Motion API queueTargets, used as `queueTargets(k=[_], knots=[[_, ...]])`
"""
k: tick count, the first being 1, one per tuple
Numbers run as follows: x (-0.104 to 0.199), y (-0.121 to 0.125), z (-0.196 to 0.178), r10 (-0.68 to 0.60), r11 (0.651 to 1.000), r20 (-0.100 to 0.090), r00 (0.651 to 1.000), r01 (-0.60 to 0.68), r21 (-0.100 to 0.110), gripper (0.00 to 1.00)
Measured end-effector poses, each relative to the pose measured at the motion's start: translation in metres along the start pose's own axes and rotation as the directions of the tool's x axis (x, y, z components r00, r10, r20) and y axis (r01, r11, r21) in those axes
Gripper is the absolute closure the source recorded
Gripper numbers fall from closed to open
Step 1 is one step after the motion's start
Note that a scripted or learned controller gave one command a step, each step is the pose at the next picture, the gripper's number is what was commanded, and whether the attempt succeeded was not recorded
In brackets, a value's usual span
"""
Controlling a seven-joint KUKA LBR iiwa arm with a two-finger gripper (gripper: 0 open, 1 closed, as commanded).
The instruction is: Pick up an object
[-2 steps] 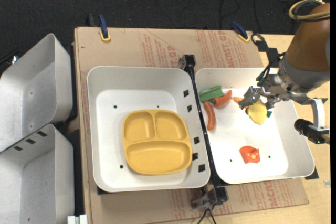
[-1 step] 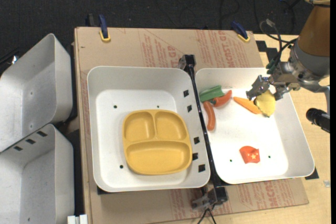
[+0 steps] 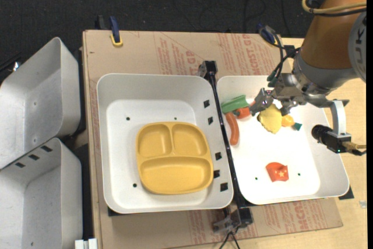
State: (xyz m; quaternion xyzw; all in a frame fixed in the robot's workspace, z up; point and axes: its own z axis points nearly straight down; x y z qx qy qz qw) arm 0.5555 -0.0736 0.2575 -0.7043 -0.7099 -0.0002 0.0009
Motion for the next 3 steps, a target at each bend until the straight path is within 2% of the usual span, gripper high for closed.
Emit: queueTargets(k=[2, 3], knots=[[0.109, -0.007, 0.029, 0.000, 1.000, 0.000, 1.000, 0.000, 0.001, 1.00], [0.169, -0.003, 0.032, 0.000, 1.000, -0.001, 1.000, 0.000, -0.001, 1.00]])
